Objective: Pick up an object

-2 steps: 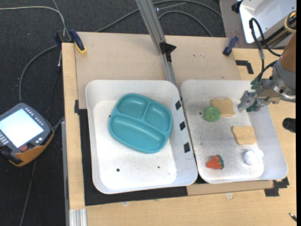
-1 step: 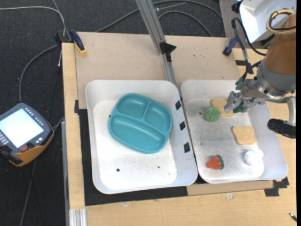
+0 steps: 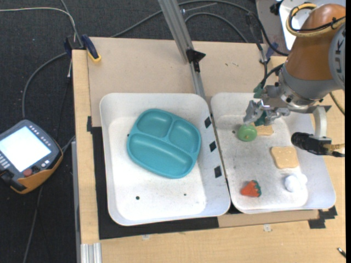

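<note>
My gripper (image 3: 259,115) hangs over the far part of the right bin (image 3: 315,201), reaching in from the right. Just below and left of it a green round fruit (image 3: 247,132) lies on the bin floor, close to the gripper tip; I cannot tell whether they touch. A small tan piece (image 3: 265,130) sits right beside the fruit, under the gripper. Nearer the front lie a tan square slice (image 3: 284,157), a red strawberry-like thing (image 3: 251,188) and a small white object (image 3: 293,183).
The left bin (image 3: 118,201) holds a teal divided plate (image 3: 163,142). A metal pole (image 3: 181,26) slants up from between the bins at the back. A handheld screen device (image 3: 24,155) lies off the bench at the left.
</note>
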Tool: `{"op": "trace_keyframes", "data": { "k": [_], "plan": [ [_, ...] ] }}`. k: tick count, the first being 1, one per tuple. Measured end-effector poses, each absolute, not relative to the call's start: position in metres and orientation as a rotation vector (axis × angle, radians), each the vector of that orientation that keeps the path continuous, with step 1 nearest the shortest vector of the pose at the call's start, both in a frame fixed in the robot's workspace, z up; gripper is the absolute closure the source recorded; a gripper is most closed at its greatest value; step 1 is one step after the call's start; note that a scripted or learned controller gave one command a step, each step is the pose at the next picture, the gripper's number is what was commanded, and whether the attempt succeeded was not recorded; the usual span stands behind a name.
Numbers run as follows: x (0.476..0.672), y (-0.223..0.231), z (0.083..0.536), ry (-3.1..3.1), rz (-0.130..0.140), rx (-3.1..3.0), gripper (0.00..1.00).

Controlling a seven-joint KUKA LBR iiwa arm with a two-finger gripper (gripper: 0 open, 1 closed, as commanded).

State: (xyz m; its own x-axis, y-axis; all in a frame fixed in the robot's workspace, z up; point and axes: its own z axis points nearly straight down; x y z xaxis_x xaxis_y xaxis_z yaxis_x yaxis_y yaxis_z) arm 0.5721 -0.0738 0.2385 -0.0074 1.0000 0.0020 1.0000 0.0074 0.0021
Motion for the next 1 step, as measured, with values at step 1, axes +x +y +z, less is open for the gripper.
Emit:
{"op": "trace_keyframes", "data": {
  "k": [1],
  "plan": [
    [0.5734, -0.0213, 0.2260, 2.232, 0.000, 2.217, 1.00]
  ]
}}
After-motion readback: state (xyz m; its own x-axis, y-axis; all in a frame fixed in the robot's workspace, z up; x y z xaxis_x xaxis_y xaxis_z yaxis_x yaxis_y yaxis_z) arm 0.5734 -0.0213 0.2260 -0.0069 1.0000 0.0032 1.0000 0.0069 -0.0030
